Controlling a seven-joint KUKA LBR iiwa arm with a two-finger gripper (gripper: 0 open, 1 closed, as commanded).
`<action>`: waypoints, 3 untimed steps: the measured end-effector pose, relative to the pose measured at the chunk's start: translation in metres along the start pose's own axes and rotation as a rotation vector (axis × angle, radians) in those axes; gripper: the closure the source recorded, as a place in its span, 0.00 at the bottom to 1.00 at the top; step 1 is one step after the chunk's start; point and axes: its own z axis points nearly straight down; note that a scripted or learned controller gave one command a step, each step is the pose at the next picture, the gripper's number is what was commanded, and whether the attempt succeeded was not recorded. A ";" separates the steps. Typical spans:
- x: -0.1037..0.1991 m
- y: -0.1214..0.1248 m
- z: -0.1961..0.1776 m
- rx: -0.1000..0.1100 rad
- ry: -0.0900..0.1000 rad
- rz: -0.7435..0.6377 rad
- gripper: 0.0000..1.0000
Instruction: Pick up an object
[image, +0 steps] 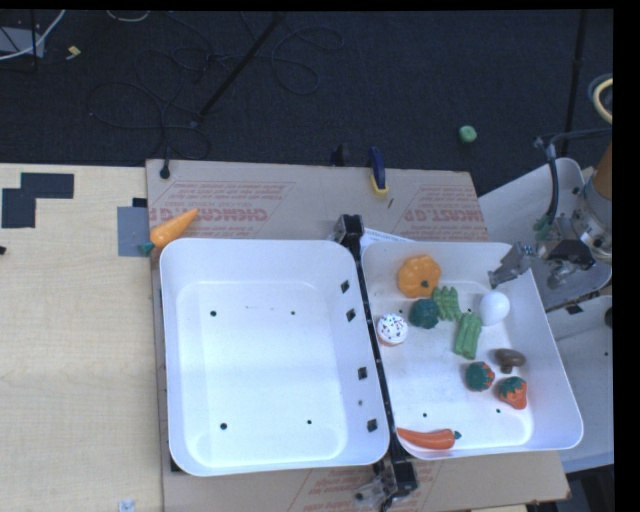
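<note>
From the camera view, the two white bins sit side by side on a sheet of cardboard that covers the counter (60, 330), presumably to give them a flat, fixed bed; the left bin (180, 300) holds nothing, so it reads as the place for whatever gets lifted, while the right bin (560, 420) carries all the toy food. The gripper (535, 262) hangs at the right bin's upper right corner, above the rim and apart from every piece; I cannot tell how the jaws stand, since the wrist hardware crowds them, and nothing can be seen pinched there.

The pickings lie loose and scattered, which suits a blind grab: an orange pumpkin (419, 275) near the top; a white egg (494, 306) nearest the gripper, just beside a green pod (467, 336); a dark green broccoli (423, 313) touching a leafy green piece (446, 300); a sprinkled cupcake (392, 328) by the divider; a mushroom (508, 357), a green berry (478, 376) and a strawberry (513, 392) clustered lower right; a red chilli (427, 437) along the bottom wall. A carrot (173, 228) lies outside, on the cardboard above the left bin, out of play.

The egg, I judge, is the easiest reach, though its roundness may let it slip.
</note>
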 end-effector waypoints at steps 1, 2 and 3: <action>-0.013 0.004 0.176 0.001 0.000 0.001 0.00; 0.017 0.058 0.172 0.014 0.004 0.000 0.00; 0.051 0.060 0.171 0.003 0.002 -0.003 0.00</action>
